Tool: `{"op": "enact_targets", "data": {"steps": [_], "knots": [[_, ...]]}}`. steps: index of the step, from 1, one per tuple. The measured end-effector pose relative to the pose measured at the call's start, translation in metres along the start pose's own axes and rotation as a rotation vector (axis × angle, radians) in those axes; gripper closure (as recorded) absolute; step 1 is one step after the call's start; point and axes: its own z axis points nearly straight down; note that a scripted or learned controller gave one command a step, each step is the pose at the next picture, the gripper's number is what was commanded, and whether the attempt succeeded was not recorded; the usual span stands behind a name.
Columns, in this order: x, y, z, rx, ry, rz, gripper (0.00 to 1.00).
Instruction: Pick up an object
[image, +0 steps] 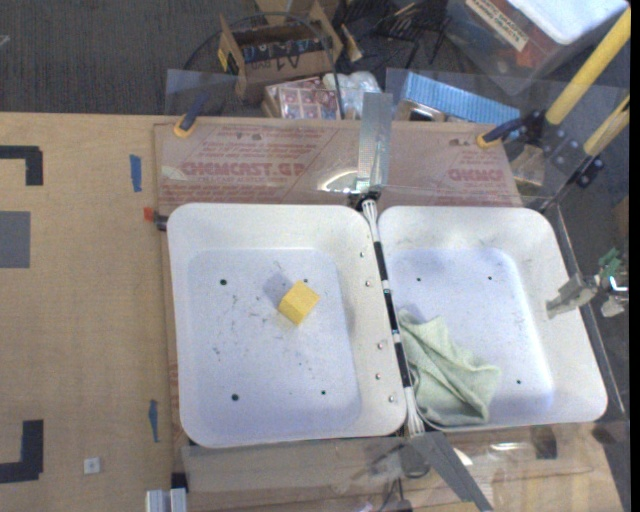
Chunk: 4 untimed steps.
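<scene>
Finger state cannot be told, yellow block (298, 302) turned cornerwise in left bin (190, 240), no clear long axis, cloth (450, 370) crumpled in right bin (540, 250).

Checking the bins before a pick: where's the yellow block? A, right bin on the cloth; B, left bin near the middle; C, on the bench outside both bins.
B: the yellow block sits near the middle of the left bin; the pale green cloth is in the right bin.

One fixed camera above the bench (80, 300), angled down, both white bins (200, 240) framed
</scene>
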Motion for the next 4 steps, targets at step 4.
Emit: {"op": "enact_targets", "data": {"steps": [4], "knots": [[-0.012,-0.008,-0.157,-0.006,-0.009,-1.133,1.00]]}}
